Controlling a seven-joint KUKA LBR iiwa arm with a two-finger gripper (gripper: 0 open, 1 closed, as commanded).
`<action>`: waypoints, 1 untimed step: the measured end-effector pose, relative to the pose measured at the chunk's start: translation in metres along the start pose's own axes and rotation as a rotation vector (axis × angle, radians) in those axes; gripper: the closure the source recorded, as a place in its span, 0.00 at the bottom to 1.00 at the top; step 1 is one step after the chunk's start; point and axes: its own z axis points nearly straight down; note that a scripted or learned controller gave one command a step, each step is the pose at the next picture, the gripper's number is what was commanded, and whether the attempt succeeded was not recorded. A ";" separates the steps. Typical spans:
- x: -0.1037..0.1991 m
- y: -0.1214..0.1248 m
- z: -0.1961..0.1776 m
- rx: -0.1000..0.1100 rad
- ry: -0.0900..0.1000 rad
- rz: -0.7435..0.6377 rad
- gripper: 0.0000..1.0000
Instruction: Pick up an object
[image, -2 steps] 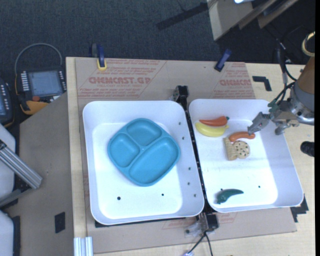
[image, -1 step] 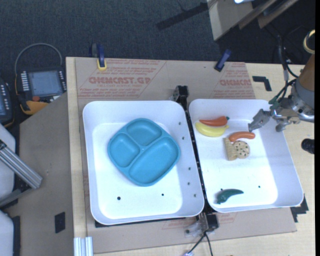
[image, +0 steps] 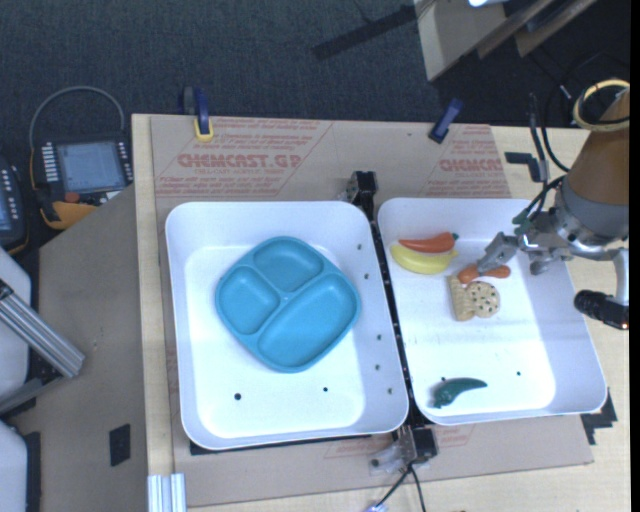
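Note:
The right bin (image: 560, 395) holds several small items: a red chili (image: 427, 242), a yellow banana (image: 422, 262), an orange carrot-like piece (image: 474, 273), a speckled cookie (image: 473, 299) and a dark teal pepper (image: 457, 389). My gripper (image: 518, 260) hovers low over the bin's upper right, just right of the orange piece. Its fingers stand open, with one fingertip (image: 492, 260) reaching toward the orange piece. Nothing sits between the fingers.
The left bin (image: 200, 400) holds a blue divided plate (image: 288, 302). A black divider rail (image: 385, 300) runs between the two bins. The grey arm with its orange band (image: 600, 170) comes in from the right, over the right bin's rim.

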 end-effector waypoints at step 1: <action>0.006 -0.003 0.044 0.004 0.001 0.000 0.00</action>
